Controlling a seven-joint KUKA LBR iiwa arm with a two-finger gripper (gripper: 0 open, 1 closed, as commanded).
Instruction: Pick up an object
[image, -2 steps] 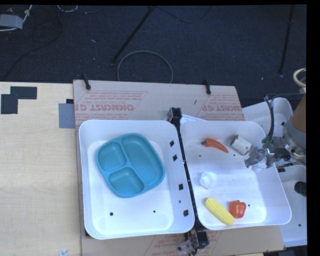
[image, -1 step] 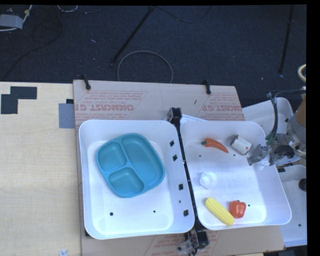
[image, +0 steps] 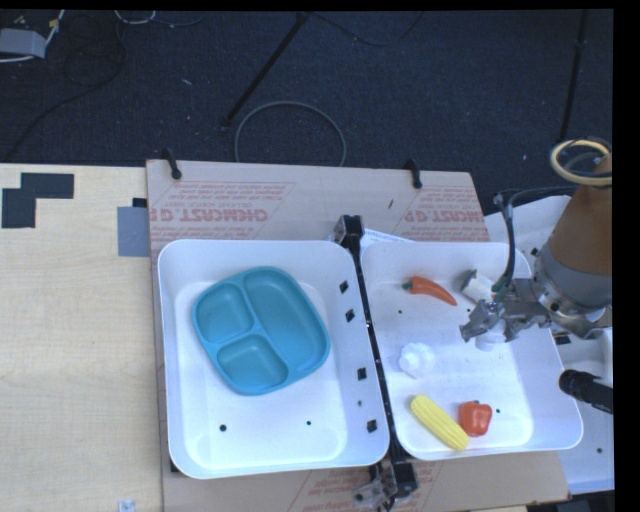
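Orange pepper (image: 431, 289), corn (image: 439, 421), right bin (image: 560, 440)

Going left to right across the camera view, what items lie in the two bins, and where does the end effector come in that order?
Blue divided plate in the left bin → white lump → orange chili pepper → yellow corn cob → red pepper → end effector, all in the right bin.

Glossy white plastic bins (image: 200, 440); smooth teal plastic plate (image: 260, 330); pale matt wood bench (image: 70, 350).
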